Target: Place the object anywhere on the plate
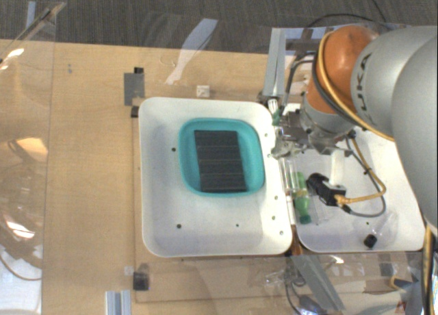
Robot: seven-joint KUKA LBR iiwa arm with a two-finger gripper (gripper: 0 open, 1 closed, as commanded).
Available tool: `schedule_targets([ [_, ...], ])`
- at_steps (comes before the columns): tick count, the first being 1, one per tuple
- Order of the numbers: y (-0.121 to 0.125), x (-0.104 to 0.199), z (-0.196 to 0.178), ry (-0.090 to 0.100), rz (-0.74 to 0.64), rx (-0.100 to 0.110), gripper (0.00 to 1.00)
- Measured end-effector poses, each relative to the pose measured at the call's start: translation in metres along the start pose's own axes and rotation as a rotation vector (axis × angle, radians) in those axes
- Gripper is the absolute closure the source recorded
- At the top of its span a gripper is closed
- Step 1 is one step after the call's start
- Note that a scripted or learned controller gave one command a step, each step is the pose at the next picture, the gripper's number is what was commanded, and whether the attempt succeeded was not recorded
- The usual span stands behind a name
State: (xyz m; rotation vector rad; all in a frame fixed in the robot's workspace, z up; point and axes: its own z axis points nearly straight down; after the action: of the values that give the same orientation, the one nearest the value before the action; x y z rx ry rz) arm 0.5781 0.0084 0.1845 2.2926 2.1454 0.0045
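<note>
Teal plate [254, 163] with dark mat in left bin [161, 224], arm [383, 67] over right bin [404, 231], green marker [301, 204] beside its left wall

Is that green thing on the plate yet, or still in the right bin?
Still in the right bin. The green thing lies along that bin's left edge, apart from the teal plate, which sits in the left bin.

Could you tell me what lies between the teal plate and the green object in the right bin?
In the camera view, bare white floor and the two bins' adjoining rims separate the plate from the green object.
</note>
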Motion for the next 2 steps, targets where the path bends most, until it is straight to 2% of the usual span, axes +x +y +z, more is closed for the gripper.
schedule_targets([
  [1, 0.077, 0.015, 0.0, -0.001, -0.096, 0.0, 1.0],
  [2, 0.019, 0.073, -0.001, 0.001, -0.329, -0.002, 1.0],
])
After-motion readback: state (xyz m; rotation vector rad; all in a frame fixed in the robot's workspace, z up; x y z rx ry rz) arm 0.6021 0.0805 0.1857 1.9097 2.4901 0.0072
